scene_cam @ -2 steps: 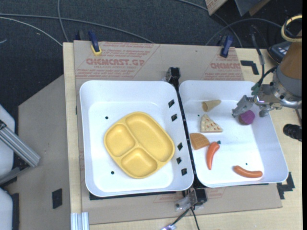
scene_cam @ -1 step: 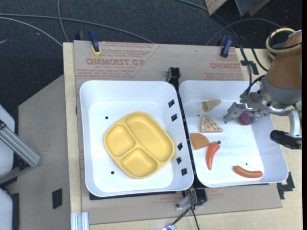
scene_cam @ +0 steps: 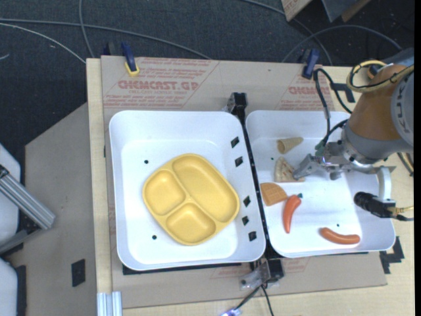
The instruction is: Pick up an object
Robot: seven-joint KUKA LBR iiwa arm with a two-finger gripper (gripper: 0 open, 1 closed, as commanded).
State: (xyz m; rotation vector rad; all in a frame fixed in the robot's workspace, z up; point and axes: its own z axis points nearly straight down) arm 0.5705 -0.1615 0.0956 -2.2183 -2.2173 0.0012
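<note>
Bright, even overhead light; the white bins (scene_cam: 125,176) glare slightly, shadows stay soft, and focus is mildly grainy.

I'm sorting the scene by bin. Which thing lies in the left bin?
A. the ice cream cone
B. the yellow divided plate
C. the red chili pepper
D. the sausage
B: the yellow divided plate lies in the left bin, while the pepper, sausage and cone all lie in the right bin.

one fixed slanted overhead view of both bins (scene_cam: 125,176)
</note>
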